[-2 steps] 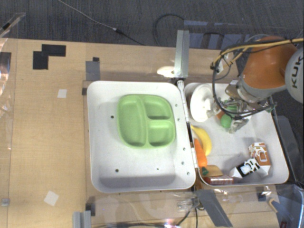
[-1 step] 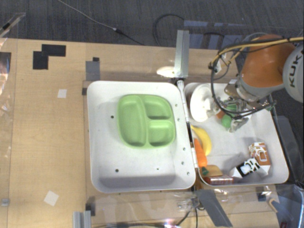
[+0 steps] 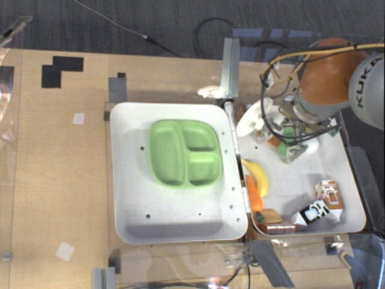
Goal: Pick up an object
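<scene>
My gripper (image 3: 290, 151) hangs low in the upper part of the right bin (image 3: 352, 179), under the orange band of the arm (image 3: 325, 80). A small green piece (image 3: 289, 131) and a red-orange piece (image 3: 274, 142) lie right beside it, partly hidden by the wrist and cables. Whether either one touches the gripper cannot be made out. A white rounded object (image 3: 249, 122) rests at the bin's upper left corner. A banana (image 3: 257, 174) and an orange carrot (image 3: 254, 196) lie along the bin's left wall.
The left bin (image 3: 129, 215) holds a green divided plate (image 3: 183, 152). At the right bin's front lie a brown item (image 3: 274, 217), a black-and-white box (image 3: 314, 212) and an orange-and-white carton (image 3: 329, 194). Loose cables loop around the wrist.
</scene>
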You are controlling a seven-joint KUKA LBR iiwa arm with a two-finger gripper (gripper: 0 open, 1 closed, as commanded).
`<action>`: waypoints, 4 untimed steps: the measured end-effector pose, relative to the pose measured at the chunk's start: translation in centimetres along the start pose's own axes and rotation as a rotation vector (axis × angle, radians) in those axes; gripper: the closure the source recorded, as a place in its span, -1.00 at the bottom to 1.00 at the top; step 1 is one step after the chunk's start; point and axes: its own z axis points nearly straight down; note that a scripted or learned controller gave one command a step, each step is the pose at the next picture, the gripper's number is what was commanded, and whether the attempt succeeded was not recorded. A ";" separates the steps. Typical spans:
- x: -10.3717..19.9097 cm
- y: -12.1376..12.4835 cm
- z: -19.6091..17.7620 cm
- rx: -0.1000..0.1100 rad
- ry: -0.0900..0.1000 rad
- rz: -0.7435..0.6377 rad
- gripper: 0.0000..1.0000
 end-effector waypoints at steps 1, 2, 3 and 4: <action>-0.9 0.0 -1.5 0.011 -0.026 0.000 1.00; 6.0 -6.2 -15.2 0.015 -0.027 -0.127 1.00; 8.4 -2.5 -5.9 -0.004 -0.023 -0.491 1.00; 8.3 -2.6 -6.3 0.002 -0.025 -0.491 -1.00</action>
